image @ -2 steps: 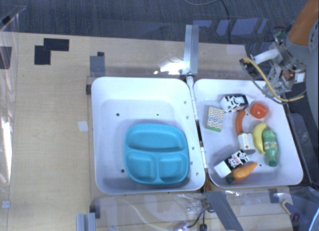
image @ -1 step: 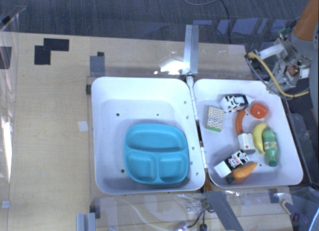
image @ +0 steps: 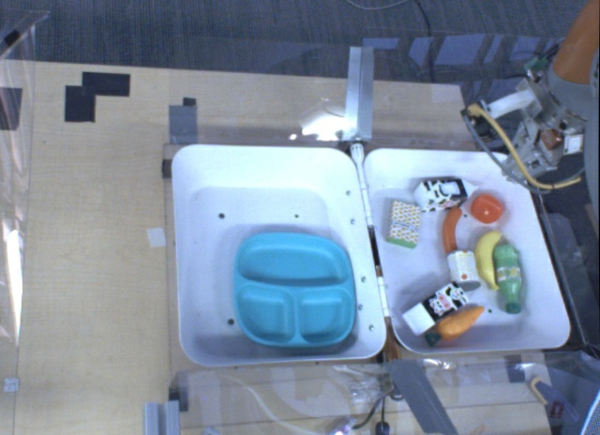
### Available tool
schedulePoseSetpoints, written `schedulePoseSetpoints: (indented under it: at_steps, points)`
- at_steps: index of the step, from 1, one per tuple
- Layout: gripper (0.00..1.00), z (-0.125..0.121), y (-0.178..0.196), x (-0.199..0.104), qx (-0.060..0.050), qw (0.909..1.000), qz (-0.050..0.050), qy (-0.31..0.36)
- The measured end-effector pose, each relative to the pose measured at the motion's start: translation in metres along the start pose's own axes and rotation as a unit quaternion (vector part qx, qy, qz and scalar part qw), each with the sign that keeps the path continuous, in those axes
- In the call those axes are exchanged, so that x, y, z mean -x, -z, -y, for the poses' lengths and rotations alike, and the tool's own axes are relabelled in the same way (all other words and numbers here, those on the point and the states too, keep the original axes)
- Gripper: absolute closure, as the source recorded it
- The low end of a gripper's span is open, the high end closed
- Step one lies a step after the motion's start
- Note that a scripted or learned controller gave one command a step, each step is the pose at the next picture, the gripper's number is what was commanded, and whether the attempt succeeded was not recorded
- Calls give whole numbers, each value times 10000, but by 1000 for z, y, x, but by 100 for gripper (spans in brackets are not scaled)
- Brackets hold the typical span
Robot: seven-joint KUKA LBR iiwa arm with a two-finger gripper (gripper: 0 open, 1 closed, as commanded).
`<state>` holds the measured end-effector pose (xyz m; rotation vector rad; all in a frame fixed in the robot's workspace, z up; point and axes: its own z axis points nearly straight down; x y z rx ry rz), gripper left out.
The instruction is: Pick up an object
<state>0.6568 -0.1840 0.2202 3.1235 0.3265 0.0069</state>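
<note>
Two shallow white bins are seen side by side on the bench. The left bin [image: 197,189] holds a blue divided tray [image: 294,287], set toward its near edge, with bare floor left along the far and left walls. The right bin [image: 394,175] holds the loose objects, clustered toward its right and near sides: a black-and-white cow figure [image: 441,192], a red tomato [image: 486,208], a checkered sponge [image: 405,224], a sausage [image: 451,230], a banana [image: 486,258], a green bottle [image: 508,277] and a carrot [image: 459,322]. Open floor is left in the far-left corner and at the centre (between sponge and carrot). The gripper [image: 542,142] is seen outside the right bin's far-right corner, above the rim; whether its jaws are apart cannot be told.
</note>
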Motion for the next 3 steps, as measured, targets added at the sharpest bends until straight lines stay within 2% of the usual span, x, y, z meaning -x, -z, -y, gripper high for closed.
schedulePoseSetpoints:
  at_steps: [1, 2, 3]
  points:
    - [100, -22, 18, -4, 1, 10000, -8, -10]
    - [100, -21, 2, -4, -1, 10000, 2, -4]
    - [100, -21, 9, -2, 1, 10000, 0, -4]
